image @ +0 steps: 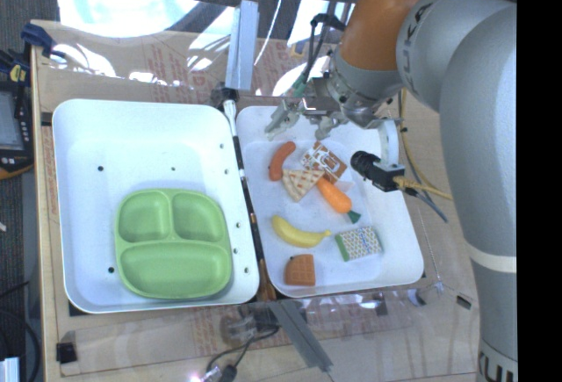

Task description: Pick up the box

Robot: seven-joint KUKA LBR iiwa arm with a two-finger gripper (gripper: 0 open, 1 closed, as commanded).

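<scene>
Worktop (132,327) of pale board, near edge carrying loose cables. Left bin (79,196) holds a green divided plate (173,244). Right bin (399,257) holds, near to far: a brown waffle-like piece (299,270), the box (359,242) with a speckled green-white face, a banana (299,233), a carrot (335,196), a sandwich wedge (299,183), a sausage (280,160). Claw (303,115) hangs over the bin's far edge, well apart from the box; its grip is too blurred to judge. Arm cut off at right.
</scene>
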